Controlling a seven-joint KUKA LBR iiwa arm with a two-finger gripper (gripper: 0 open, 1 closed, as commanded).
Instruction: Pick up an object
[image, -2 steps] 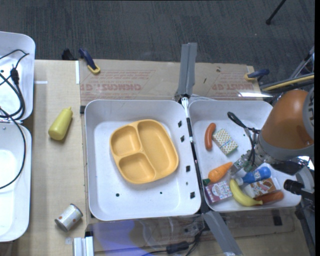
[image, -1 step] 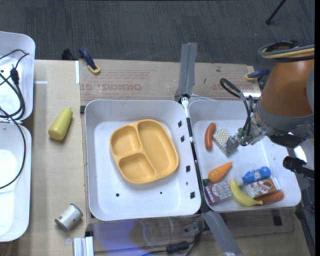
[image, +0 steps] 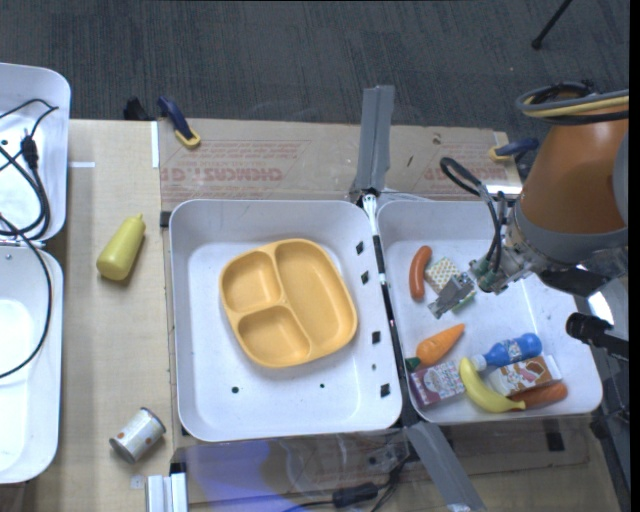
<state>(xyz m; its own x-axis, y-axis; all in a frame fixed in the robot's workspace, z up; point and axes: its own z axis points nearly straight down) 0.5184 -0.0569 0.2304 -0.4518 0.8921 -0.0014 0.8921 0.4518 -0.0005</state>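
Looking down over the two bins, I see the arm (image: 570, 180) reaching into the right bin (image: 590, 400), the gripper (image: 455, 295) low near that bin's middle. Whether it is released or clenched I cannot tell. Just left of it lies a hot dog (image: 418, 272), with a small speckled cracker-like piece (image: 441, 271) beside it. Below sits a carrot (image: 440, 345). Farther down, near the front wall, a banana (image: 487, 390) rests against a printed packet (image: 437, 382), a blue-capped bottle (image: 512, 351) and a carton (image: 525, 376) (these are crowded together, touching). The left bin (image: 200, 400) carries a yellow divided plate (image: 288, 301).
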